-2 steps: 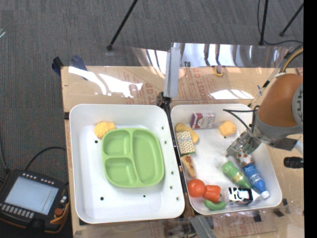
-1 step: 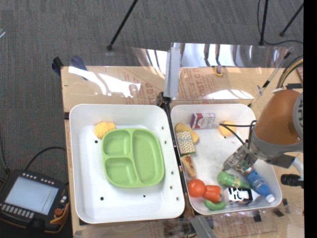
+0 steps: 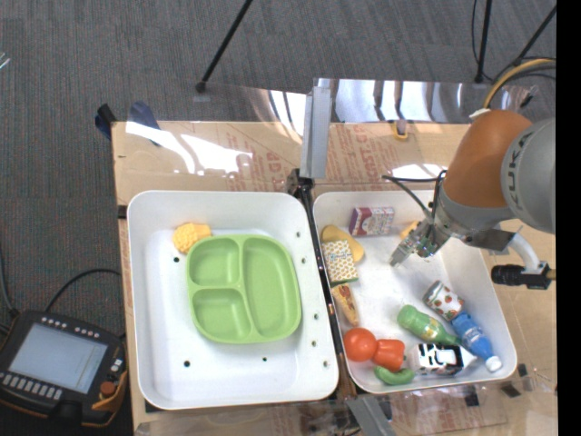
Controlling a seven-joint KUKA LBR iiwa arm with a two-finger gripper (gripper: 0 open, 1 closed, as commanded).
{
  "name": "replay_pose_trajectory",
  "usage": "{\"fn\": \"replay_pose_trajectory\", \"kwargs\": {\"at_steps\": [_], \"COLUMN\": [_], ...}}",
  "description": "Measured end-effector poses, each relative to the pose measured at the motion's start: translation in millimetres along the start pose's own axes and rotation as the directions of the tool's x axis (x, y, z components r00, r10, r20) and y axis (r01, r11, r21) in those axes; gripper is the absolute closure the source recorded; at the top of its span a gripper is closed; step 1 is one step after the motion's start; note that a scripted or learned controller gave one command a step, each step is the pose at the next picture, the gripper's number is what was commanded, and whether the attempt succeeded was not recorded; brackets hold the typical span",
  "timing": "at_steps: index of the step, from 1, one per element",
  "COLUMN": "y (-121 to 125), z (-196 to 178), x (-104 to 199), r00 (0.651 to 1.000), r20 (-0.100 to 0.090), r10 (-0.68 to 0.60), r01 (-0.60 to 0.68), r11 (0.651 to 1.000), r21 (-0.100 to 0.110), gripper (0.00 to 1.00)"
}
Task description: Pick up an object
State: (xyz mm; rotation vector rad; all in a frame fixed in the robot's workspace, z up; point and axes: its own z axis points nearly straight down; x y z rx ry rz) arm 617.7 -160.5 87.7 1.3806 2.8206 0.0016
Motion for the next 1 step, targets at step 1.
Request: {"fn": "replay_pose_trajectory", "kwargs": {"at_steps": [1], "y": [32.3], "z": [-11.7], "x": [6.6], "r00": [0.990], "r20": [0.000], "r10": [0.140], "r01": [-0.140], "r11": [0.990], "r21": [0.000], "gripper": [1.00]}}
